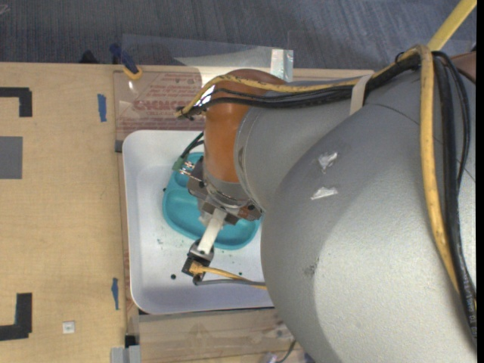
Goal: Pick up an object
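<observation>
On the far left lies the tan board (60,203) of the bench, with black corner marks (23,100) and a strip of blue tape (101,106) near its right edge. Next comes a white bin (147,203), and behind its far rim a clear plastic sheet (159,100) with red print. In that bin sits the one thing I could take, a teal dish (178,206). It lies flat on the bin floor toward the middle, and its right part is hidden under my wrist. My pincer (221,206) hangs right over the dish's right half, pointing down into the bin. My own wrist covers it, so I cannot tell whether it is open or closed, whether it touches the dish, or whether it has hold of anything. Above it is my orange band (219,142), and to the right my grey arm (363,225) covers the rest of the bench.
</observation>
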`<state>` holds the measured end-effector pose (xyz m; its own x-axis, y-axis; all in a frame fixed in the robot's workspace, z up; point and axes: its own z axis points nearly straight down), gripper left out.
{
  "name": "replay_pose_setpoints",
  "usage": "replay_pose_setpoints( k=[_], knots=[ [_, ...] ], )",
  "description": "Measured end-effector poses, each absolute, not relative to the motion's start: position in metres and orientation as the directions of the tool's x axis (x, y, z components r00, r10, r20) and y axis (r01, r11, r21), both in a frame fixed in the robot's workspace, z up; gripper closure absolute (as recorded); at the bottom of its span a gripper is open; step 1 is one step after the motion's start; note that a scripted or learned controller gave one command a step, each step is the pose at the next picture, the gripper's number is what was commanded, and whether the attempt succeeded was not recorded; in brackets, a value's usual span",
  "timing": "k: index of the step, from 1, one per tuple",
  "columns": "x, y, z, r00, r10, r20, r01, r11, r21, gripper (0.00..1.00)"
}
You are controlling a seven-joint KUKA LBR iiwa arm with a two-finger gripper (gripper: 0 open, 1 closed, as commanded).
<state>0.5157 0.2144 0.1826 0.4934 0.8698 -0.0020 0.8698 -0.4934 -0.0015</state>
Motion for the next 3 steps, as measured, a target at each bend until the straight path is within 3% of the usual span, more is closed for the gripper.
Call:
replay_pose_setpoints(
  k=[1, 2, 3],
  knots=[
    [0.4781, 0.2193, 0.1911, 0.737, 0.676, -0.004, 0.676, -0.737, -0.003, 1.0],
    [0.4788, 0.2193, 0.1889, 0.948, 0.319, -0.001, 0.319, -0.948, -0.001, 1.0],
    [0.4791, 0.2241, 0.1945, 0.98, 0.198, -0.001, 0.198, -0.98, 0.0, 1.0]
  ],
)
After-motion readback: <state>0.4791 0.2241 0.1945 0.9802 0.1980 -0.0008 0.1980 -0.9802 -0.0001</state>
